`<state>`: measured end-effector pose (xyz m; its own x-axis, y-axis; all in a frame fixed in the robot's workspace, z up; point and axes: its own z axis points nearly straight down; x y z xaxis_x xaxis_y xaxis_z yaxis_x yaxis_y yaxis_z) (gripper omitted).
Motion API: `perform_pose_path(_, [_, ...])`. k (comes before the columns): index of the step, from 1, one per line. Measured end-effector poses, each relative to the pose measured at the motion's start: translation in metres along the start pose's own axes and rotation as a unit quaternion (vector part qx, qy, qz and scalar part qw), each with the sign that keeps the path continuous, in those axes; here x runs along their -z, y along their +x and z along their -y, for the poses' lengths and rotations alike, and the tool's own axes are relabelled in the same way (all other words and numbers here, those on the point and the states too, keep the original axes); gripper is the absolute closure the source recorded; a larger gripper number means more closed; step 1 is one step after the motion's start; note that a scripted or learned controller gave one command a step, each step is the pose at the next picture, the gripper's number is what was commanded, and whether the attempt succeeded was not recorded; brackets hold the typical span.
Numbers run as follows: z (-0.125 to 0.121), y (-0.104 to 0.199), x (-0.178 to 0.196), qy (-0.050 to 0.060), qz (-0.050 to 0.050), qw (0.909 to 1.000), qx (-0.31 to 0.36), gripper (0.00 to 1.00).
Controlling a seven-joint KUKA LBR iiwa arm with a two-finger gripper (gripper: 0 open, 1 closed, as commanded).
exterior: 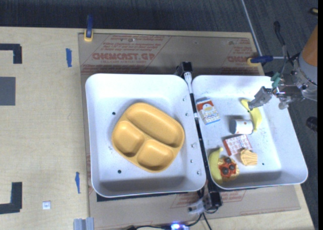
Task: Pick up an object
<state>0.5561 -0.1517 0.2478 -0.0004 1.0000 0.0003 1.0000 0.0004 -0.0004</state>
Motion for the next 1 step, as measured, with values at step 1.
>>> perform_pose_path(1, [0.0177, -0.0071, -0.1272, 0.000, 0.000, 1.0000, 0.000, 0.00])
